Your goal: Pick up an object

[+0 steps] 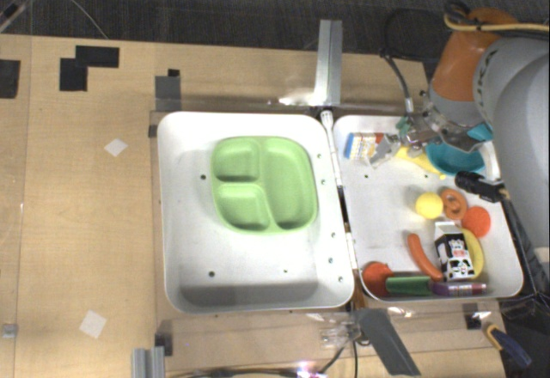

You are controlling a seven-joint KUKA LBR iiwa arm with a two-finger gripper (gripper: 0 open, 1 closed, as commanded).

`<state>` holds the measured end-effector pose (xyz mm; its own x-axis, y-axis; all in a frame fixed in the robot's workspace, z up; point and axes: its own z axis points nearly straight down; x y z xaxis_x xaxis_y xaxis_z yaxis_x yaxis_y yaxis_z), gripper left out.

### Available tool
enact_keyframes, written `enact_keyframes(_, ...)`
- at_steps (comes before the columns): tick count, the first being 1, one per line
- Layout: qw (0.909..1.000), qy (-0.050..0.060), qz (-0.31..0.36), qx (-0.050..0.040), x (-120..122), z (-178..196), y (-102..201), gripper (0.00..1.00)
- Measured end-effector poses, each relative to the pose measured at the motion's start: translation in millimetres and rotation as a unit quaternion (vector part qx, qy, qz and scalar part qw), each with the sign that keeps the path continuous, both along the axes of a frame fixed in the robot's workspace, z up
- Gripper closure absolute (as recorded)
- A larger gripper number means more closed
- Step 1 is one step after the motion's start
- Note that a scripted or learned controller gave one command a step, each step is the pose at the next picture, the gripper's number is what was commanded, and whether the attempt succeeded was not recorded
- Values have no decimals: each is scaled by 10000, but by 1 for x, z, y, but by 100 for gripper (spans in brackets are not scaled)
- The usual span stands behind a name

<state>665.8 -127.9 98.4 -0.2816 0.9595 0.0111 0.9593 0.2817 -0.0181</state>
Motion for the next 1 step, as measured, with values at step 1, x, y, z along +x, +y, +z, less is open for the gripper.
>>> enact_keyframes(1, 9999, -120, 56, -61, 5, 17, -2, 100)
